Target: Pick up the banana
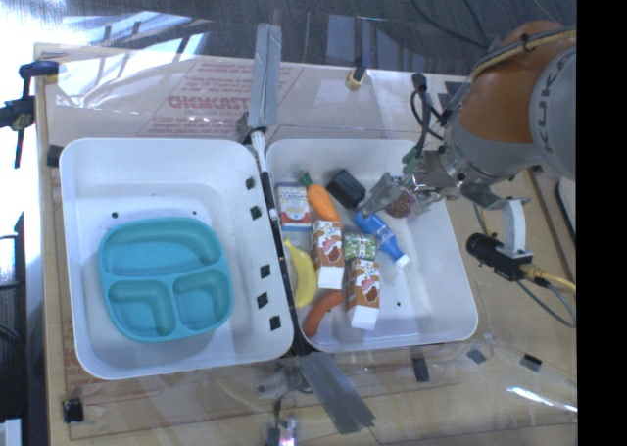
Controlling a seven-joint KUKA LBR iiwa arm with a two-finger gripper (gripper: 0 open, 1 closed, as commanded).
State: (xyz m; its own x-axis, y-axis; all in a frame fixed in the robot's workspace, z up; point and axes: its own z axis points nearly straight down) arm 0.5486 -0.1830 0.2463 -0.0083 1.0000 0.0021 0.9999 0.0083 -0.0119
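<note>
The banana (305, 275) is yellow and lies in the right bin (441, 277) against its left wall, partly tucked under a small carton (328, 254). My gripper (390, 197) hangs over the upper middle of the same bin, well to the right of and above the banana and apart from it. Something dark reddish (401, 204) sits right at the gripper's tip; I cannot make out what it is or whether it is held.
Around the banana lie an orange carrot (321, 203), a black block (345, 186), a blue tube (383, 237), more cartons (292, 207) (362, 284) and a reddish sausage shape (321, 312). The left bin (88, 179) holds a teal divided plate (165, 277).
</note>
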